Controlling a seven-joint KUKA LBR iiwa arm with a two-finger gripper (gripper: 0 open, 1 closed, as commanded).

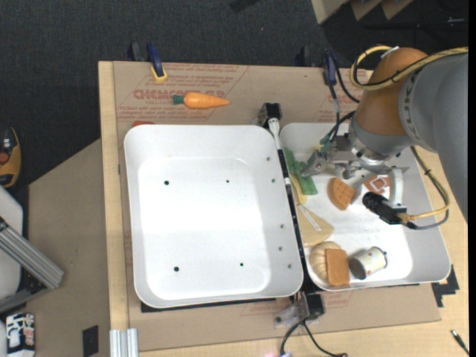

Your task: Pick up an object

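My gripper (335, 163) hangs low over the upper part of the right bin (428, 236), below the orange band of the arm. Just under it lies a brown waffle-like piece (342, 193). A green flat item (301, 175) rests to the gripper's left against the bin's left wall. A small orange-and-white item (377, 182) peeks out to its right, partly covered by the wrist. Nearer the front of this bin are a bread-like piece (332, 263), a silver-and-white can (370, 261) on its side and a pale stick (313, 218).
The left bin (141, 199) stands beside the right one, and their walls meet in the middle. A toy carrot (204, 100) lies on the cardboard behind the left bin. Blue clamps (156, 62) hold the board's far edge.
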